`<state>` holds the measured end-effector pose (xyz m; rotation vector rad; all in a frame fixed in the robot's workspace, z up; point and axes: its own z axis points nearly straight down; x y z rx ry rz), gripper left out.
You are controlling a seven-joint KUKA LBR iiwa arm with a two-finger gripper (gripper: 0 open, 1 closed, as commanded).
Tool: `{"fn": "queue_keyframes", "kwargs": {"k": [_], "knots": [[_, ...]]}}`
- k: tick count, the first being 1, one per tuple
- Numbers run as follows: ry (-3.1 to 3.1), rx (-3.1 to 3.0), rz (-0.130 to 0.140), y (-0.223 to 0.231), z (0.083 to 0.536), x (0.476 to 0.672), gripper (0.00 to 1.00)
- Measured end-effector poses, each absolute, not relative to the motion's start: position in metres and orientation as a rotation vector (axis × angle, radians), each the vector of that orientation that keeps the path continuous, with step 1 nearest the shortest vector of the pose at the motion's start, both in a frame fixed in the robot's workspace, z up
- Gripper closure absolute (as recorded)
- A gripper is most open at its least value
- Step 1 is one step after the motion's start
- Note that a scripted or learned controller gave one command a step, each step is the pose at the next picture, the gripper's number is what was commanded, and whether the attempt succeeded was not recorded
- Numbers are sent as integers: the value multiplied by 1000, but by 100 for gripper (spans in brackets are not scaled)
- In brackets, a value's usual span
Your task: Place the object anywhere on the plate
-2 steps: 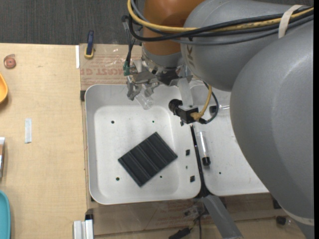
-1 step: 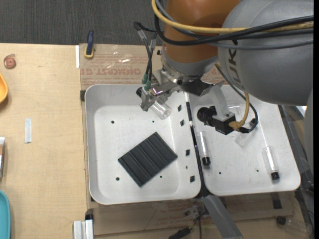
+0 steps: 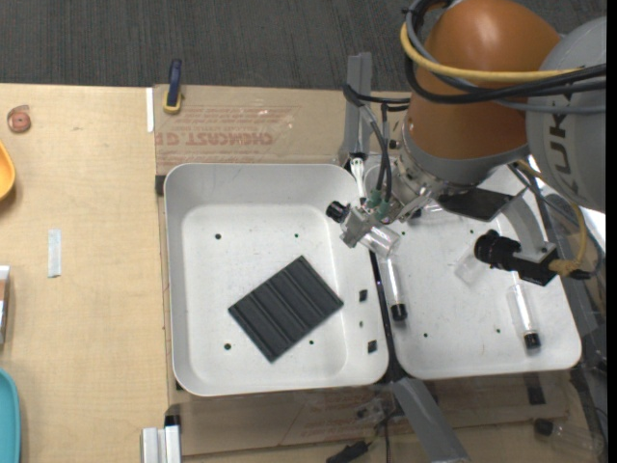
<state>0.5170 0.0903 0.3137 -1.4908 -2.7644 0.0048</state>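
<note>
A dark grey ribbed plate [image 3: 286, 308] lies flat and turned at an angle in the left bin [image 3: 183, 258], toward its front. My gripper [image 3: 371, 230] hangs over the ridge between the two bins, up and to the right of the plate. A clear tube with a black tip [image 3: 391, 287] runs from just below the gripper down along the right bin's left edge; whether it is gripped I cannot tell. A second clear tube with a black end [image 3: 523, 316] lies in the right bin [image 3: 482, 355] at the front right.
A small clear piece [image 3: 469, 271] rests mid right bin. Two tiny black bits [image 3: 362, 295] [image 3: 372, 345] sit by the left bin's right wall. Cardboard [image 3: 241, 128] lies behind the bins, with a wooden bench [image 3: 77, 258] to the left.
</note>
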Motion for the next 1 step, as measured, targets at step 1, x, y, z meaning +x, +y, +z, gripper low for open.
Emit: {"fn": "queue_keyframes", "kwargs": {"k": [1], "knots": [[-2886, -1240, 3, 30, 310, 497, 100]]}}
